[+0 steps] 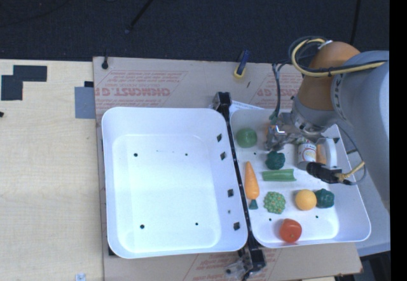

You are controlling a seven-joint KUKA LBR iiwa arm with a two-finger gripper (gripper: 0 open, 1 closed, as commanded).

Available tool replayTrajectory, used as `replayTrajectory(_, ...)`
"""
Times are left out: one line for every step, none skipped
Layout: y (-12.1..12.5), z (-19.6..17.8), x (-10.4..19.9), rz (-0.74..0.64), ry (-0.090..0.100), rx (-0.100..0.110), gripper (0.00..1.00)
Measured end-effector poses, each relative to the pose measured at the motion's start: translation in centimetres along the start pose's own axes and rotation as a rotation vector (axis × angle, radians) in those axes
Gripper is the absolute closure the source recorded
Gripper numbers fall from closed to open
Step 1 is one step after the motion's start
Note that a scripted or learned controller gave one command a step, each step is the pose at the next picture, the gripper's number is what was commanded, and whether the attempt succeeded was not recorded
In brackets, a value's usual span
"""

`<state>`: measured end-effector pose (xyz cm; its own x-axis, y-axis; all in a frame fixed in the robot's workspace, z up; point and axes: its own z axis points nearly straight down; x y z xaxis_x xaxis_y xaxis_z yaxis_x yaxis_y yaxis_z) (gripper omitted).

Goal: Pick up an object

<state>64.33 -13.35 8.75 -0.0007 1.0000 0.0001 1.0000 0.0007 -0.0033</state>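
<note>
Reaching into the right bin.
The two-finger metal gripper hovered above a dark green, lumpy toy vegetable; finger opening couldn't be told; next, descend.

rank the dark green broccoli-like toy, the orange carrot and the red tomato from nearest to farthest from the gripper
From the gripper:
1. Dark green broccoli-like toy, just below the gripper.
2. Orange carrot, by the right bin's left wall.
3. Red tomato, at the bin's front edge.

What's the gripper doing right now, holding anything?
Gripper: low in the right bin, just above a dark green toy; its state cannot be told.
</note>
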Motion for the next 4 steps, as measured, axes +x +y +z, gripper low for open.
replayTrajectory(0.0,0.0,0.0,-0.001,0.000,0.000,1.00)
replayTrajectory(0.0,0.0,-1.0,0.000,0.000,0.001,1.00)
replayTrajectory(0.0,0.0,1.2,-0.001,0.001,0.001,1.00)
replayTrajectory(-2.6,0.0,-2.1,0.002,-0.001,0.001,1.00)
